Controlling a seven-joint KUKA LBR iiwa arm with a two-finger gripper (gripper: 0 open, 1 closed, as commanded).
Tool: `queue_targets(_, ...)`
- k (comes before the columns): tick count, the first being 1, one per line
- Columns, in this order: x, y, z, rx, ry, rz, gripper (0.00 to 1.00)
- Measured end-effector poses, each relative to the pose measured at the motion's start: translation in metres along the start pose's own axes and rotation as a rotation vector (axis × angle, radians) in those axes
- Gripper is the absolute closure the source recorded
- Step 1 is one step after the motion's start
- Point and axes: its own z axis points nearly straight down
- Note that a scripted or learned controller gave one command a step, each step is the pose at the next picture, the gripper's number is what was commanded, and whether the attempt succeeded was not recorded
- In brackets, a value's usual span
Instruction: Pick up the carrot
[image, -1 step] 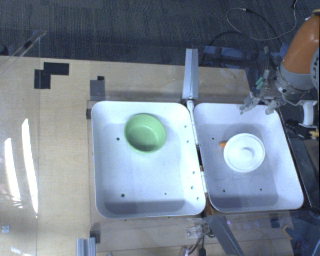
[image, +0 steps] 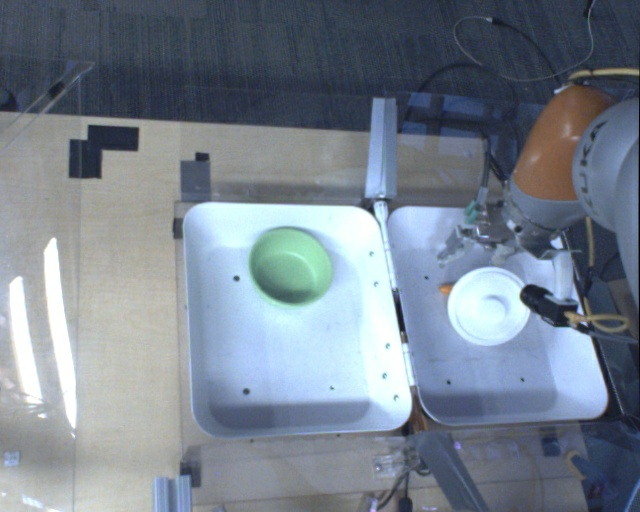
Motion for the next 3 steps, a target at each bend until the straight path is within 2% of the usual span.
queue_targets(1,0.021,-0.015,0.053,-0.006,0.000,-0.207,0.00)
queue_targets(2,0.022,-0.011,0.039,-0.017,0.000,-0.209,1.00)
queue_targets(3,0.105,-0.014,-0.046,-0.007,-0.001,-0.555,1.00)
